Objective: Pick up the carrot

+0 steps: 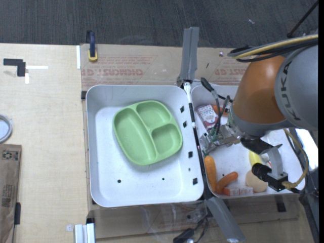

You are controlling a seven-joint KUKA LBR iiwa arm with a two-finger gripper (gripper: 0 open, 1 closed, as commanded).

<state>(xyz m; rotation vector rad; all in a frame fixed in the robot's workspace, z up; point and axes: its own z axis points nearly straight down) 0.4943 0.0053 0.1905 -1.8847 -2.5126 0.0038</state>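
Note:
The carrot [209, 171] is an orange tapered piece lying lengthwise against the left wall of the right bin [221, 194], near its front corner. A shorter red-orange piece [227, 178] lies slanted just to its right. My gripper [210, 139] hangs below the orange wrist band [258, 97], low over the bin's left side and a short way behind the carrot's upper end. Nothing shows held in it. The arm hides much of the bin's middle and back.
A green divided plate [147, 131] lies in the left bin [101, 186]. The right bin also holds a red-and-white packet [206, 114], a yellow item [254, 158], a beige item [256, 181] and a small box [238, 191]. A metal divider [191, 54] stands between the bins.

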